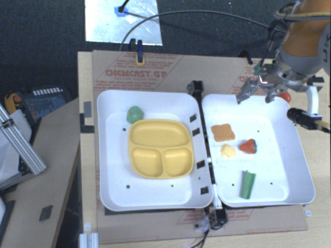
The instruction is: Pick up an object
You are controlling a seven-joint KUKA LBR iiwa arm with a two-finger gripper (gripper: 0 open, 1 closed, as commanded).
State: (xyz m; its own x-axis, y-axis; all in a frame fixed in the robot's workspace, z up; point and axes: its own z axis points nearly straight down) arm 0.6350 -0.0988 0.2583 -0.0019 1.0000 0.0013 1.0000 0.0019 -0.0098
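The right bin point(289, 138) holds an orange-brown flat square point(223, 132), a small pale yellow lump point(228, 150), a red piece point(248, 146) and a green stick point(247, 184). My gripper point(257, 97) hangs over the far rim of this bin, above and behind the objects. It is open, its two dark fingers spread apart with nothing between them. The orange-brown square lies nearest to it, a short way toward the front and left.
The left bin point(108, 154) carries a yellow divided tray point(160, 148) with a green round piece point(135, 113) at its far left corner. A black divider with clips point(201, 138) runs between the bins. A small red bit point(284, 96) shows just right of the gripper.
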